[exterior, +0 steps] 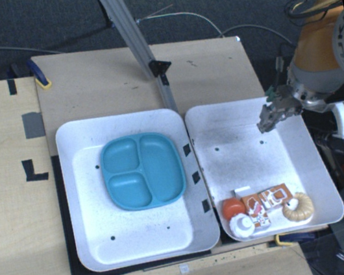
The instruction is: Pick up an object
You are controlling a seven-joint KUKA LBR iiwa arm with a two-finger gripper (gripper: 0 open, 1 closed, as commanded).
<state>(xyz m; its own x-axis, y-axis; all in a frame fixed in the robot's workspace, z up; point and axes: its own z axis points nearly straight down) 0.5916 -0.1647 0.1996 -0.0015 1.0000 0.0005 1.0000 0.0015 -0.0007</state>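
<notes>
1 gripper (pixel 268 122) hangs over the right bin (pixel 305 143), up near its far right rim, and honestly I can't tell how it's set from this angle, it's just a dark blob with nothing visibly in it. The grey arm (pixel 322 54) with the orange band comes in from the right. All the pickable stuff sits well apart from it, bunched in that bin's near corner: a red-and-white bottle (pixel 237 217), a red-and-white packet (pixel 267 204) just beside it, and a tan ring-shaped thing (pixel 298 207) on the right. Left bin (pixel 81 182) has 1 blue divided plate (pixel 143 170) lying flat.
</notes>
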